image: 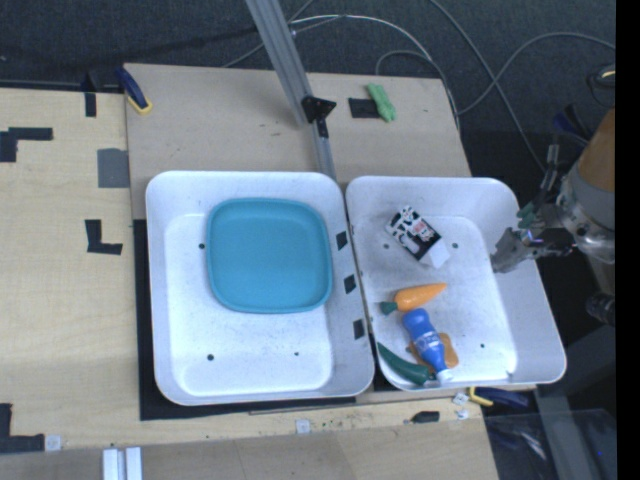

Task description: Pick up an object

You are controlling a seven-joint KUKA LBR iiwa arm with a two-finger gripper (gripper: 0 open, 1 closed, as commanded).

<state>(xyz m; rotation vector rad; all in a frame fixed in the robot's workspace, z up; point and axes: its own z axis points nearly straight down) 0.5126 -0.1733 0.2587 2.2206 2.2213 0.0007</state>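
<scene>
We saw the gripper (507,251) over the right bin (497,196) edge, its grip we could not tell, carrot (421,295), blue bottle (424,337) inside that bin.

Bins (170,298) glossy white plastic, teal plate (268,255) smooth matt plastic, bench (60,298) bare pale wood.

- Left bin (180,298): teal plate (269,255) covers its middle, bare floor along the front.
- Right bin (520,358): patterned box (415,234), carrot (420,295), blue bottle (424,338) crowd centre-front; right side open.
</scene>
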